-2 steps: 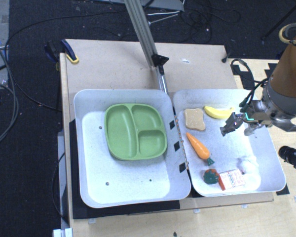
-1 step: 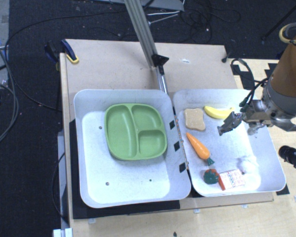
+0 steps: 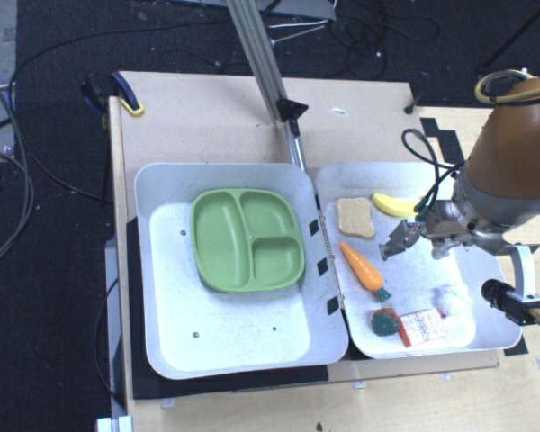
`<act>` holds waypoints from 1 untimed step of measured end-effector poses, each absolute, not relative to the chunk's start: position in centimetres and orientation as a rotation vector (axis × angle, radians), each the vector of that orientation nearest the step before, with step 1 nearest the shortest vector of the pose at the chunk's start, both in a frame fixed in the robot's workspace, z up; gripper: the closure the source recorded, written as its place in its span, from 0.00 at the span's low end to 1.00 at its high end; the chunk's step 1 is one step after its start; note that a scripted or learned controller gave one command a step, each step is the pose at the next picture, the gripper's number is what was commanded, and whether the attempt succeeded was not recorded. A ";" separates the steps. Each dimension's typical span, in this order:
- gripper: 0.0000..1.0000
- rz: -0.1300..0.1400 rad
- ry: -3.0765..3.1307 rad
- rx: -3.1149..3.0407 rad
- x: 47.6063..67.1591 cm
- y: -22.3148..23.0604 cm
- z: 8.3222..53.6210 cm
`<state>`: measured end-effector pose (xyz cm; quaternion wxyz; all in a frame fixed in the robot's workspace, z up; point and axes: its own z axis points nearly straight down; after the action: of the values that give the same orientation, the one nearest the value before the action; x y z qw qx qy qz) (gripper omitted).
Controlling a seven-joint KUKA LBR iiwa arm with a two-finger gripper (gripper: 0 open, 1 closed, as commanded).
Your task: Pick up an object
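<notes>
Gripper: the gripper (image 3: 401, 238) hangs over the right bin (image 3: 486, 340), in the right-middle of the frame, its dark fingers tilted toward the lower left; I cannot tell how far apart they stand, and I see nothing between them.
Nearest thing: the carrot (image 3: 362, 266) lies just below and to the left of the fingertips, close by but apart from them as far as I can see.
Carrot's axis: long and tapered, it runs from upper left to lower right, with its green stub at the lower-right end; a grasp would likely need to close across that line.
Other candidates: a slice of bread (image 3: 355, 217), tan and flat, sits left of the gripper; a banana (image 3: 393, 205), yellow and curved, sits just above it.
Lower right of bin: a round green-and-red piece (image 3: 385, 321) touches a small red-and-white packet (image 3: 423, 328); a pale white lump (image 3: 450, 299) sits near them, hard to make out.
Left bin: the left bin (image 3: 162, 331) holds a green divided plate (image 3: 248, 239), smooth plastic with three compartments, well apart from the arm.
Surfaces: both bins look matte white and shallow, on a light wooden bench (image 3: 207, 120).
</notes>
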<state>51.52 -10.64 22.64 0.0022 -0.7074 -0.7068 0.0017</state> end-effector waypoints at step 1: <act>0.00 0.006 -2.216 -2.219 51.3 -10.2 16.3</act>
<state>51.31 -10.19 16.27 0.0027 -0.7075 -0.7067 0.0018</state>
